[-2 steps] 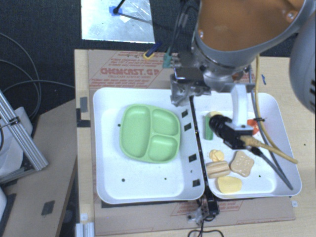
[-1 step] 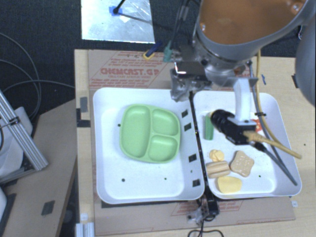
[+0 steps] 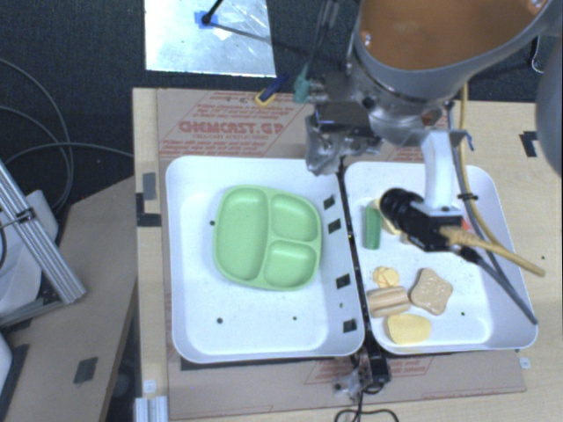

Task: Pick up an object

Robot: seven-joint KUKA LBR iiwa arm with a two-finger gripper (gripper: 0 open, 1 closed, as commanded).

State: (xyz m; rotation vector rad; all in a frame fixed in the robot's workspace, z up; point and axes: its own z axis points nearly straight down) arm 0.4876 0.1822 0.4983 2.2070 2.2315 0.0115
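The toy foods lay in the right bin [image 3: 493, 236]: a green stick [image 3: 372, 228], a toast piece [image 3: 431, 292], a little sausage roll [image 3: 388, 301] and a yellow slice [image 3: 409, 328]. The gripper [image 3: 334, 152] hung above the bins' far edge; open or closed, I couldn't tell. A green divided plate [image 3: 267, 236] sat in the left bin [image 3: 189, 262].

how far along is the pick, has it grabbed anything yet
Nothing looks picked yet. The gripper sits at the far rim between the two bins, with no object seen between its fingers. The green stick, toast piece, yellow piece and tan roll all lie in the right bin; the green divided plate lies in the left bin. Reaching, closing on an item and lifting it all remain.
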